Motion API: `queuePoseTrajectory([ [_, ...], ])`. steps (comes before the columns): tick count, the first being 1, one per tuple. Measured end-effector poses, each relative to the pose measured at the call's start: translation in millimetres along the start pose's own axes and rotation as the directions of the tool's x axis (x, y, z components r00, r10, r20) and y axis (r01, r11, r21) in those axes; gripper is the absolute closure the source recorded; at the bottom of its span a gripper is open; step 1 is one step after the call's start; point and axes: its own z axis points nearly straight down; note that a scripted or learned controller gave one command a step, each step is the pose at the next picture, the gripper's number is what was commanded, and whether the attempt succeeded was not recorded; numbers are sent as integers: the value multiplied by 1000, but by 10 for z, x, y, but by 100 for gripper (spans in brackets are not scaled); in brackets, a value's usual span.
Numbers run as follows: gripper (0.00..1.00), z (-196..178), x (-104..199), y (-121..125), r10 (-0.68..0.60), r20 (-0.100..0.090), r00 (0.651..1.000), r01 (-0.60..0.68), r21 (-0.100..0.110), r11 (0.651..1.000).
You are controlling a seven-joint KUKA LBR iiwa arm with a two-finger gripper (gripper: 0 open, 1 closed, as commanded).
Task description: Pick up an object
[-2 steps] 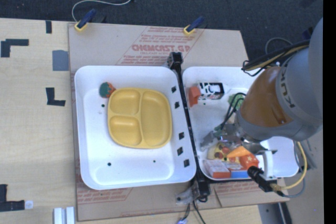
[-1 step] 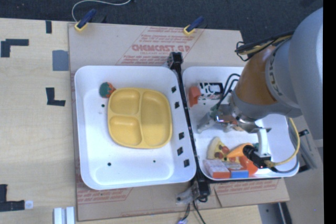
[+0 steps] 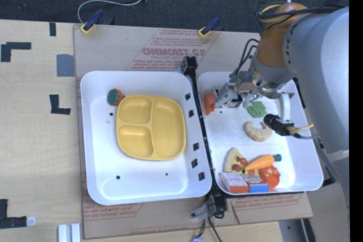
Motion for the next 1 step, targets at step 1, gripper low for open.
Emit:
queuePoseTrajectory([
  [1,0,409,-20,-479,1,-1,1000,-1,0,1000],
])
